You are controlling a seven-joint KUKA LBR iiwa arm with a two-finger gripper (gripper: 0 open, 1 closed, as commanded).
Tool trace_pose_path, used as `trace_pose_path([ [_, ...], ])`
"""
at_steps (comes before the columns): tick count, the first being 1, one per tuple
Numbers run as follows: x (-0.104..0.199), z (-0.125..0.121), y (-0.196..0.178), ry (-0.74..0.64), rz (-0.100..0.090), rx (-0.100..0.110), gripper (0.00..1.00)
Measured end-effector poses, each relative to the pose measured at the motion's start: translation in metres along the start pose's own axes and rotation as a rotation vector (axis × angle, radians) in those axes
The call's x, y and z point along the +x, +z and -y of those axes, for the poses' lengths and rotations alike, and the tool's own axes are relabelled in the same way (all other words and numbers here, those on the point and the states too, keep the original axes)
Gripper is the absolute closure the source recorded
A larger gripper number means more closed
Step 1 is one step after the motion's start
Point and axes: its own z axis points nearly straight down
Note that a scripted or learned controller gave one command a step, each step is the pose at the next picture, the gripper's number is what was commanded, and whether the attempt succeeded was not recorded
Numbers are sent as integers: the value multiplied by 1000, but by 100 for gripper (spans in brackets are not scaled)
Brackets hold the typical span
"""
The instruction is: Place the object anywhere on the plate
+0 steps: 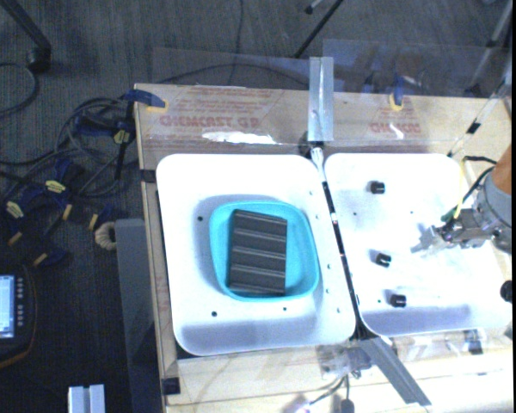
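A light blue plate (218,246) lies in the middle of the left white bin (182,321). A dark grey ribbed rectangular block (258,252) rests flat on the plate, well inside its rim. My gripper (424,237) hovers over the right white bin (430,315), pointing left, about a bin's width from the plate. It is small and blurred in this view. The arm's grey wrist (499,198) enters from the right edge.
Three small black knobs (377,188) (383,259) (398,299) stand on the right bin's floor, left of and below the gripper. A metal divider post (320,101) rises behind the bins. Cables and clamps lie on the floor at the left.
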Motion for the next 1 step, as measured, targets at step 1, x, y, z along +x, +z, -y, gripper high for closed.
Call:
trace_pose_path([
  [1, 0, 0, 0, 0, 0, 0, 0],
])
